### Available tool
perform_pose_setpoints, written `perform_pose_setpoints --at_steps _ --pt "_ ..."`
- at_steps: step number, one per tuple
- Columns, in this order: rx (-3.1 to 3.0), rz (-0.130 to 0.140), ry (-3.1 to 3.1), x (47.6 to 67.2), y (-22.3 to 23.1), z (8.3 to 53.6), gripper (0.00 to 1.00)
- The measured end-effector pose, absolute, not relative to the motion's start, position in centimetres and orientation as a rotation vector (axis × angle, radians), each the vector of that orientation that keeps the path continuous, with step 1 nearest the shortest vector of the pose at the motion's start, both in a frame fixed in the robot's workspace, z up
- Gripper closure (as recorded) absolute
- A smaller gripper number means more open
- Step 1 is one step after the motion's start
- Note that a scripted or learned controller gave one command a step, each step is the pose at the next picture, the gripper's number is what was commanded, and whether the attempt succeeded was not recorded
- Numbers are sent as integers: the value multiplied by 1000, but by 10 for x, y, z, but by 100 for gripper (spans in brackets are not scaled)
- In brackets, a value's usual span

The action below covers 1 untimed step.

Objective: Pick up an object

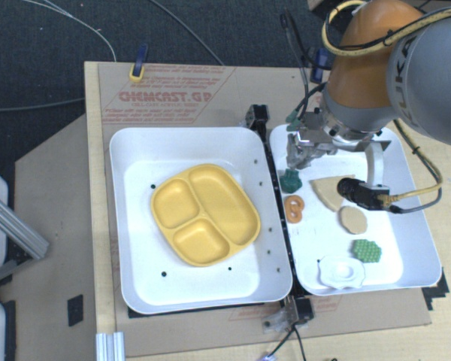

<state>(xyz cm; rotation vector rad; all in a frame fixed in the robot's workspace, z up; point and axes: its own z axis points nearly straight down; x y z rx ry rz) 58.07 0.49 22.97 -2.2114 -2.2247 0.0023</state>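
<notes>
Hand point(299, 156) poised above small teal piece point(289, 180); fingers' state impossible to tell. Probably light, rigid, slippery; best pinched across the middle.

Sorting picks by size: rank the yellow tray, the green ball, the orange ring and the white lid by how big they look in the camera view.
1. Yellow tray, by far the largest.
2. White lid.
3. Green ball and orange ring look about alike; I would not rank them.

Dark carpeted floor point(45, 43) lying beneath thin cables point(75, 21), brown board point(173, 92) covering the bench, yellow clamp point(138, 68) gripping its far edge
</notes>
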Motion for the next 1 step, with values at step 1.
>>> perform_pose_setpoints --at_steps 1 --pt "-2212 3 -2224 568 58 219 100"
